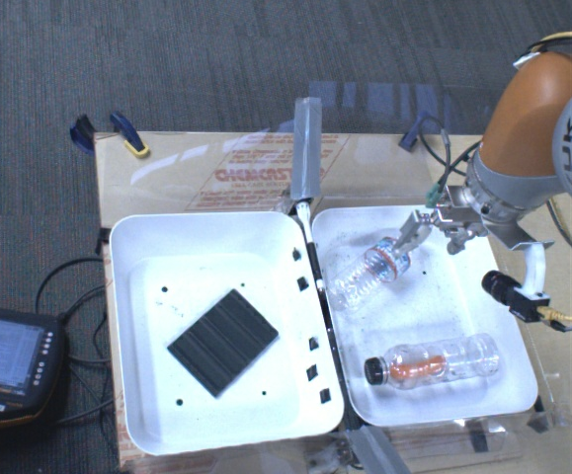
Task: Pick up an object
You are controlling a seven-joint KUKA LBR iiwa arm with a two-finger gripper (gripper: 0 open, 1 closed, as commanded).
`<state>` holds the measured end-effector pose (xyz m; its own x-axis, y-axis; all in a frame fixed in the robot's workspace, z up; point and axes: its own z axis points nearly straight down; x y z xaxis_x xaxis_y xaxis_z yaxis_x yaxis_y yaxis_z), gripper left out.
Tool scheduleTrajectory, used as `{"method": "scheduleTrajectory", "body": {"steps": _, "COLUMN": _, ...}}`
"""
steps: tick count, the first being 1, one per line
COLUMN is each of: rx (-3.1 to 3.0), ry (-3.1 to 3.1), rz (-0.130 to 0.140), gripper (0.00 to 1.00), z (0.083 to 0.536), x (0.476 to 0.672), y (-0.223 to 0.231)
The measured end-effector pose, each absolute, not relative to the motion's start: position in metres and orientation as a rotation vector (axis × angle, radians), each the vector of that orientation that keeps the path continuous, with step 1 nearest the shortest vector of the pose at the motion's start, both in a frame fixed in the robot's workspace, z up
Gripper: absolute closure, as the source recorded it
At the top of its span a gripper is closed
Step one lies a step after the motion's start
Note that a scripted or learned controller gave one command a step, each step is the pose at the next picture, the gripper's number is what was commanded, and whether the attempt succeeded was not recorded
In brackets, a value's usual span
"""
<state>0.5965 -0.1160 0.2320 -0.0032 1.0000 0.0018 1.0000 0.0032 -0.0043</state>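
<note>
A crumpled clear plastic bottle (365, 275) lies at a slant in the right bin (493, 294), its neck end pointing up and right. My gripper (430, 244) hovers over the bin's far right part, just beyond that neck. It is open, and one finger (411, 231) reaches down to the bottle's neck end while the other stands clear to the right. Nothing sits between the fingers. A second clear bottle (434, 361) with a black cap and orange contents lies along the bin's near side.
A black ribbed square pad (223, 342) lies in the middle of the left bin (142, 255). A grey divider bar (307, 161) rises between the bins at the back. A handheld screen unit (9, 358) lies on the floor at left.
</note>
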Motion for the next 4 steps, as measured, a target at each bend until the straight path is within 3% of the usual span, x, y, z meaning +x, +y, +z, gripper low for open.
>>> {"method": "scheduleTrajectory", "body": {"steps": 1, "rx": -2.089, "ry": -2.369, "rz": -0.024, "gripper": 0.0, "z": 0.133, "x": 0.624, "y": -0.121}}
{"method": "scheduleTrajectory", "body": {"steps": 2, "rx": -2.143, "ry": -2.294, "rz": 0.001, "gripper": 0.0, "z": 0.207, "x": 0.572, "y": -0.056}}
{"method": "scheduleTrajectory", "body": {"steps": 3, "rx": -2.119, "ry": -2.313, "rz": 0.004, "gripper": 0.0, "z": 0.152, "x": 0.593, "y": -0.107}}
{"method": "scheduleTrajectory", "body": {"steps": 4, "rx": -2.02, "ry": -2.417, "rz": -0.008, "gripper": 0.0, "z": 0.093, "x": 0.648, "y": -0.107}}
